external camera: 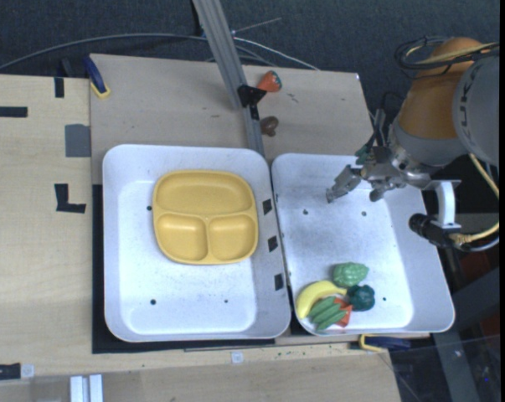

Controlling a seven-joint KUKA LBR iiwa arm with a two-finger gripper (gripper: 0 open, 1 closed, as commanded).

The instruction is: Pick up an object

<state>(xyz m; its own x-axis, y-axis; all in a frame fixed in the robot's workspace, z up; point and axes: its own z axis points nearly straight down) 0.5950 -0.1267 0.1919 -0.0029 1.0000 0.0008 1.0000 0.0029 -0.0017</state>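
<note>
The things to pick lie heaped in the near corner of the right bin (403,249): a yellow toy banana (313,293) curving along the rim, a bunch of green beans or pods (327,311) with a bit of red beside it, a pale green leafy vegetable (350,273) and a darker green one (362,297). They touch or overlap one another, so a clean grasp of a single piece would probably call for a descent on the pile's outer edge; the banana offers the longest free side.

The gripper (354,188) hovers over the far half of the same bin, well apart from the pile, with bare bin floor under it. Its two fingers stand spread apart, one pointing toward the bins' shared rim, and nothing lies between them. By my judgement the pick is not yet begun: the arm (440,107) would have to travel toward the near corner and lower.

The left bin (126,224) carries a yellow divided plate (206,216), lying flat near its far side, clear of the arm's likely path.
</note>
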